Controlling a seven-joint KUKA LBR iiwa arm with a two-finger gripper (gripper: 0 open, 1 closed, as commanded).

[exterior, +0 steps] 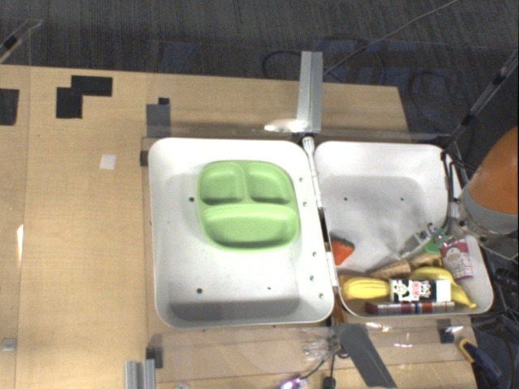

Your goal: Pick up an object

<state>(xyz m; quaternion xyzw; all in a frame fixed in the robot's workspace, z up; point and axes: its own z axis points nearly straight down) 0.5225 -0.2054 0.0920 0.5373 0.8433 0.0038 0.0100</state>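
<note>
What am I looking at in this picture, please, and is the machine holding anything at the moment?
One camera fixed above a wooden bench looks down at a slant on two shallow white bins. The left bin holds a green divided plate. The right bin holds a pile along its near edge: a banana, a small carton, an orange toy and a few other bits I cannot name. The grey and orange shape at the right is the robot arm. Its gripper sits low over that pile. I cannot tell whether it has hold of anything.
</note>
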